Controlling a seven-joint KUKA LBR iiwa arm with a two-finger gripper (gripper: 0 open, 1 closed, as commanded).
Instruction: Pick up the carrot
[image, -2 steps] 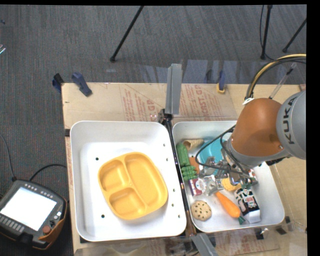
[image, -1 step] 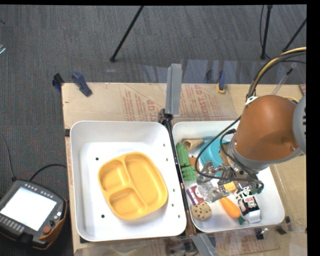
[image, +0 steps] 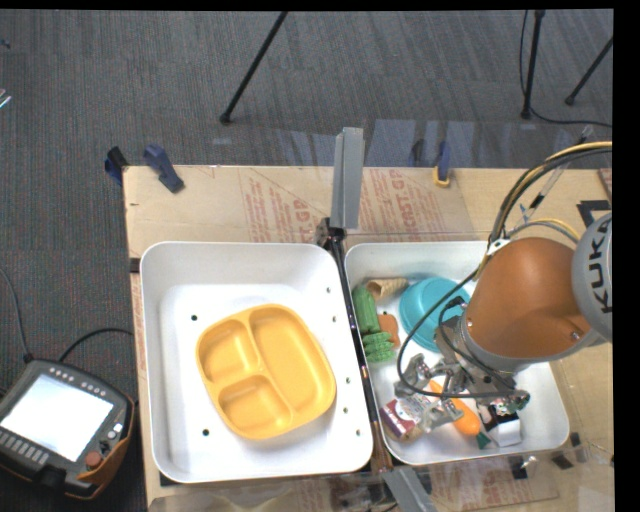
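The carrot (image: 466, 419) is an orange piece lying near the front of the right bin (image: 553, 418), partly covered by the gripper's hardware. My gripper (image: 448, 393) hangs low over the bin's middle, just above and slightly left of the carrot, among cables. The orange band of the wrist (image: 525, 298) hides much of the bin behind it. Whether anything is held is hidden from this angle.
A green ridged item (image: 374, 326), a tan cone-like piece (image: 386, 288) and a teal bowl (image: 430, 305) sit at the right bin's left and back. A small packet (image: 404, 419) and a white block (image: 504, 431) lie beside the carrot. A yellow divided plate (image: 265, 371) lies in the left bin (image: 170, 300).
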